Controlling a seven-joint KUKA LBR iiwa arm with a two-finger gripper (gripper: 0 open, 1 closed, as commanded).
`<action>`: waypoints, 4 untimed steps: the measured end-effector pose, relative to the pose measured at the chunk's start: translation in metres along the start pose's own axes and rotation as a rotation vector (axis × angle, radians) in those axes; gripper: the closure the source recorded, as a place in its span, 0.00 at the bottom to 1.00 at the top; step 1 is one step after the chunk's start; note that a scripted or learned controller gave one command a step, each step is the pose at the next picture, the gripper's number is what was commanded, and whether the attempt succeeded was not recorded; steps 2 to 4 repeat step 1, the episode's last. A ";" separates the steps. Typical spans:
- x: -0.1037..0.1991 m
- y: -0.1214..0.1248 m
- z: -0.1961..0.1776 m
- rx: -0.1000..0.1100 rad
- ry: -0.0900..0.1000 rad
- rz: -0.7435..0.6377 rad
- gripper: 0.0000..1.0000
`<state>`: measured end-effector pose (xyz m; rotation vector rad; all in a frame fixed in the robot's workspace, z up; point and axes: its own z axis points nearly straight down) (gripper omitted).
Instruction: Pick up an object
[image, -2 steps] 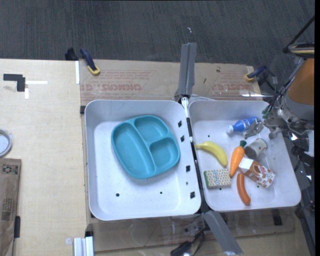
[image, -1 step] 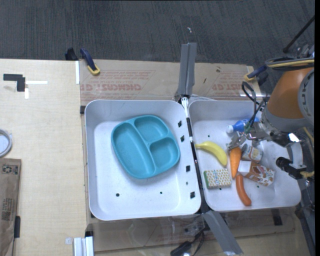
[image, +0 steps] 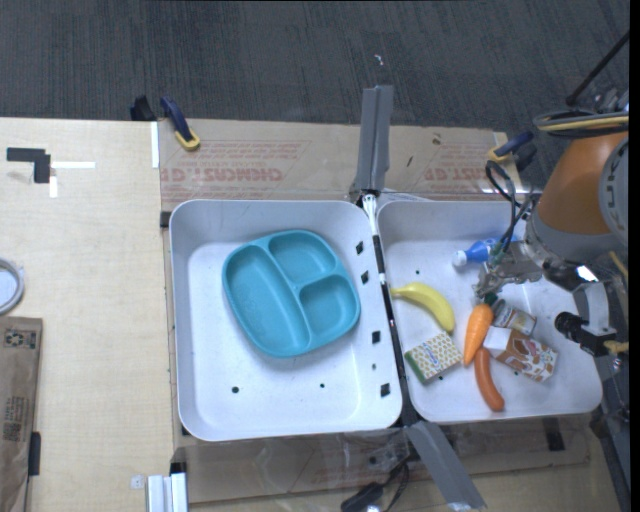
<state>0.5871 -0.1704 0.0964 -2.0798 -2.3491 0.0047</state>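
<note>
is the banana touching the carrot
Apart. The camera view shows white bin floor between the banana and the carrot.

My arm (image: 585, 185) comes in from the right, its orange band sitting just above my wrist and the grey housing below it bent downward. From there my gripper (image: 492, 282) hangs low, pointing down and a little to the left of the wrist. Cables loop along the side of the wrist just above my fingers. The fingertips are too small and cluttered to make out clearly.
</note>
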 end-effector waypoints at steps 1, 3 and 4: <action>0.000 0.000 0.000 0.000 0.000 0.001 0.00; 0.000 0.000 0.000 0.000 0.000 0.001 0.00; 0.000 0.000 0.000 0.000 0.000 0.001 0.00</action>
